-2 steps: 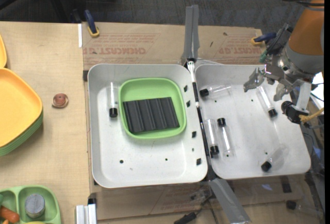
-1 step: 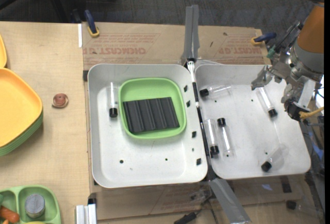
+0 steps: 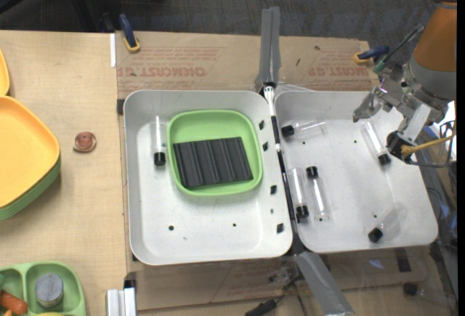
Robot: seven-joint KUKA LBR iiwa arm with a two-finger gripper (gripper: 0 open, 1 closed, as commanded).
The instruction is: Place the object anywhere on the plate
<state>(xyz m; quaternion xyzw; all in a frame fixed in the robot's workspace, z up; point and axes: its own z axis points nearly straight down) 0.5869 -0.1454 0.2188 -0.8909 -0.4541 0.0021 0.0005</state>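
A green plate (image 3: 213, 152) lies in the left bin (image 3: 145, 235), and a dark grey ridged slab (image 3: 214, 162) rests flat across its middle. Just left of the plate lies a clear tube with a black cap (image 3: 158, 142). My gripper (image 3: 370, 105) hangs over the far right part of the right bin (image 3: 349, 235), below the orange wrist band. A clear capped tube (image 3: 375, 142) lies on the bin floor just below it. I see nothing held in the gripper.
Several more clear tubes with black caps lie in the right bin: one near the top left (image 3: 301, 129), two by the divider (image 3: 296, 195) (image 3: 317, 192), one at the lower right (image 3: 383, 226). Yellow plates (image 3: 25, 155) are stacked on the bench at far left.
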